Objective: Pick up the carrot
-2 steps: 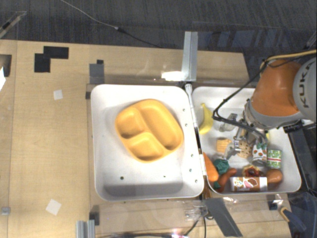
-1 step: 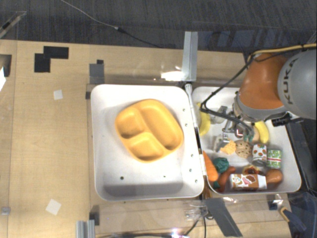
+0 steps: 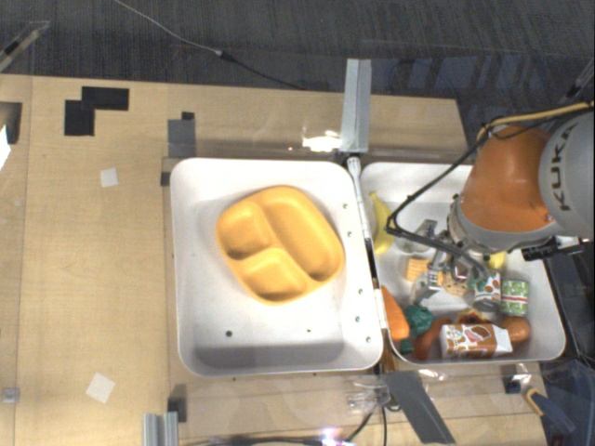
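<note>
End effector above right bin, near carrot.

Even, bright overhead lighting, glare patch on the surface at its far edge, soft shadow inside the left bin, slight softness throughout, small items indistinct

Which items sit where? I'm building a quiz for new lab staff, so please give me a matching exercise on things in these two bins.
Column one:
1. yellow divided plate
2. carrot
3. hand
4. banana

Column two:
A. right bin, near its front left corner
B. middle of the left bin
C. right bin, along its left wall, toward the back
D. above the middle of the right bin, under the orange band

Pairs: 1-B, 2-A, 3-D, 4-C
</note>
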You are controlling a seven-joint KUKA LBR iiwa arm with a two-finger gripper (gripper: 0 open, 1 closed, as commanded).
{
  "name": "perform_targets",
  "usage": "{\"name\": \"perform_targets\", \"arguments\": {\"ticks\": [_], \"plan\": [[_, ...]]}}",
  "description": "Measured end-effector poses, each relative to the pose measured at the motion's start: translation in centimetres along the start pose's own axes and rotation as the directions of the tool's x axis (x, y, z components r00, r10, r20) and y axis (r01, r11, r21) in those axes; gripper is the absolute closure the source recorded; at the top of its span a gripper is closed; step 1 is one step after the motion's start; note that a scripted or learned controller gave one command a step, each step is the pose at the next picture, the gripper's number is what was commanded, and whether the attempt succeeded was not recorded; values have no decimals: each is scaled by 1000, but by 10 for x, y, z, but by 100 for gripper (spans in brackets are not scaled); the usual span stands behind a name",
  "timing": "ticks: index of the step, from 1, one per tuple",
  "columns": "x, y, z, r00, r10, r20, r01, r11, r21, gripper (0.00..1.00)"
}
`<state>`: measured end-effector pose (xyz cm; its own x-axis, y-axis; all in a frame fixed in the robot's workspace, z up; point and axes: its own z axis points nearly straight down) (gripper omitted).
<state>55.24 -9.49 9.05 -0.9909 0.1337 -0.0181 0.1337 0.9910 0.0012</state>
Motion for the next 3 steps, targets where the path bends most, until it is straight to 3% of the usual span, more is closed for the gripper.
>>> {"name": "perform_targets", "arguments": {"ticks": [1,2,3], "plan": [[-19,13,1,995,-101,-5,101,995,1,0],[-33,16,2,940,-340,-5,340,940,-3,0],[10,8,0,942,-335,0,335,942,-1,0]]}}
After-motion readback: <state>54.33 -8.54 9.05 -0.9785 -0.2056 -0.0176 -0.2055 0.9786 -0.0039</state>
